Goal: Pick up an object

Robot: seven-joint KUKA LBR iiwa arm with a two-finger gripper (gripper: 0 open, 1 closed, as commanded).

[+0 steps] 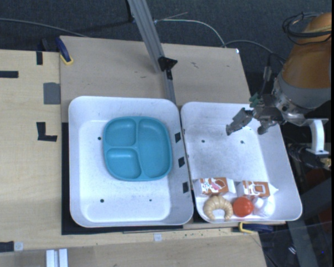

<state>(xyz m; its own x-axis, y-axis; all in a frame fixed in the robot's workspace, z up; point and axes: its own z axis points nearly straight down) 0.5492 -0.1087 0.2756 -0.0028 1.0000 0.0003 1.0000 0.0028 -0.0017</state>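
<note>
Nearest to the camera, at the front edge of the right bin (278, 149), lie the things I can choose from. There is a croissant (218, 207), and just beside it a red ball (242, 206) that looks like a tomato. Behind these two are two small packets, a packet on the left (214, 186) and a packet on the right (256, 189), both white with orange-brown print. Something white and crumpled (264, 206) lies next to the red ball, but I cannot tell what it is. All of these are crowded together in the front corner, touching or almost touching each other.

In the left bin (80, 166) rests a blue divided plate (137, 148), with three compartments and nothing in them.

Farther back, over the far part of the right bin, is my hand (246, 123). Its two dark fingers are spread apart, and there is nothing between them. It hangs above bare white floor of the bin, well apart from the group of objects at the front.

Behind the bins the wooden table (117, 65) continues, and a grey metal bar (146, 24) crosses it at a slant.

I judge that the task is at its beginning. Nothing is picked up yet, and every object lies in the bin. What is left is almost everything: I must bring my hand toward the front corner, lower it on one object, pinch it and lift it. The red ball or the croissant seems the easiest choice, but the crowding may make a clean grasp difficult.
</note>
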